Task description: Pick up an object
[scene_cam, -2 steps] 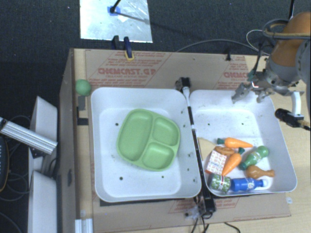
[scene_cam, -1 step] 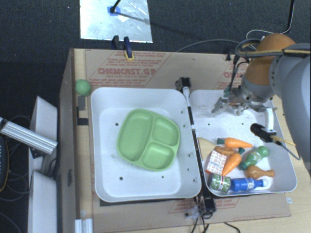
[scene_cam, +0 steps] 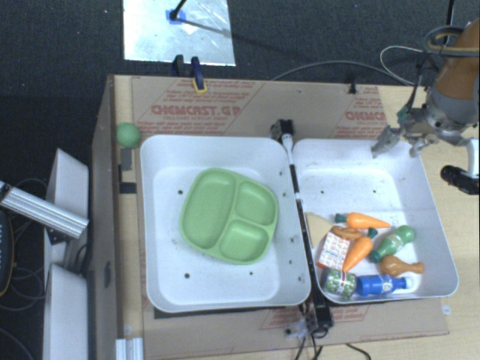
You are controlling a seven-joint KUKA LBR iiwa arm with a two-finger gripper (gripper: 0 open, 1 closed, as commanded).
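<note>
Gripper point(scene_cam: 397, 142) fingers spread, holding nothing, above right bin point(scene_cam: 431, 201). Inside: 2 carrots point(scene_cam: 360, 250), 2 bottles point(scene_cam: 380, 284). Left bin point(scene_cam: 161, 201): 1 green tray point(scene_cam: 229, 215).

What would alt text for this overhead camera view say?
A robot gripper hangs open above the far edge of the right bin, whose near corner holds toy carrots, bottles and other toy food. The left bin holds a green divided plate.
</note>
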